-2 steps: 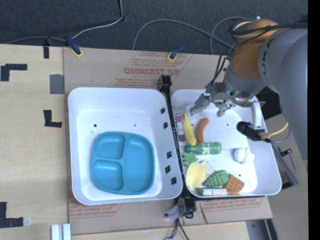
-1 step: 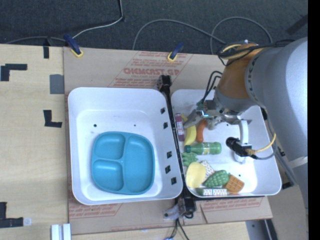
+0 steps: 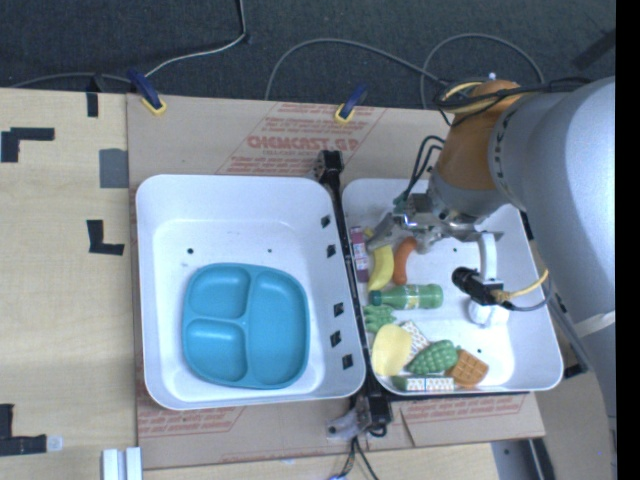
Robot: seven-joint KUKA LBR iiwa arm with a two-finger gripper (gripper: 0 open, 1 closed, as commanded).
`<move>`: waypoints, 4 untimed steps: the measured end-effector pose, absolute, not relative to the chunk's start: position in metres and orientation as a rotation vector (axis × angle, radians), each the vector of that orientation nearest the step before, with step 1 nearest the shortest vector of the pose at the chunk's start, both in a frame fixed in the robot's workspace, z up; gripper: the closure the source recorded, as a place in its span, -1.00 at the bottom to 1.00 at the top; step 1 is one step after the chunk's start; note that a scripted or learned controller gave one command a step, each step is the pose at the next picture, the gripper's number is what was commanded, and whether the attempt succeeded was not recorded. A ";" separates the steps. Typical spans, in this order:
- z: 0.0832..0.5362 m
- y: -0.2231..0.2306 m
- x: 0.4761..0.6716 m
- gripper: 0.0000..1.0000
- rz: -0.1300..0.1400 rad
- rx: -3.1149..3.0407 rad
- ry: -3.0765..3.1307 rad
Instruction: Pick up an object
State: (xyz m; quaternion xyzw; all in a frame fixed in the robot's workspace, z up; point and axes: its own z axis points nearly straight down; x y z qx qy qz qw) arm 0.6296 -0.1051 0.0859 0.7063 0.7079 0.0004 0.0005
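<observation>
The grey arm (image 3: 560,168) reaches in from the right, and its pincer (image 3: 400,230) hangs low over the upper left part of the right bin (image 3: 520,368). It sits just above a banana (image 3: 382,265) and an orange carrot-like piece (image 3: 402,260). Whether the pincer is released or clenched cannot be told, since the wrist and its own body hide the tips.

The objects crowd the left half of this bin. A green bottle (image 3: 408,296) lies on its side below the banana. Nearer the front edge sit a pale yellow piece (image 3: 390,350), a green knobbly piece (image 3: 432,358) and an orange waffle-like piece (image 3: 469,370); these three touch or nearly touch. Something pink (image 3: 358,246) rests against the dividing wall, too small to name. The right half of the bin floor has open room.

The left bin (image 3: 160,218) holds a blue divided plate (image 3: 245,326) toward its front, with bare floor behind it. Both bins rest on cardboard (image 3: 290,138) on the tabletop (image 3: 50,318).
</observation>
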 end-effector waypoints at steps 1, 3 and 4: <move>0.087 -0.098 0.624 -1.00 0.001 2.217 2.215; 0.087 -0.098 0.594 -1.00 0.002 2.216 2.215; 0.086 -0.113 0.612 -1.00 0.004 2.217 2.223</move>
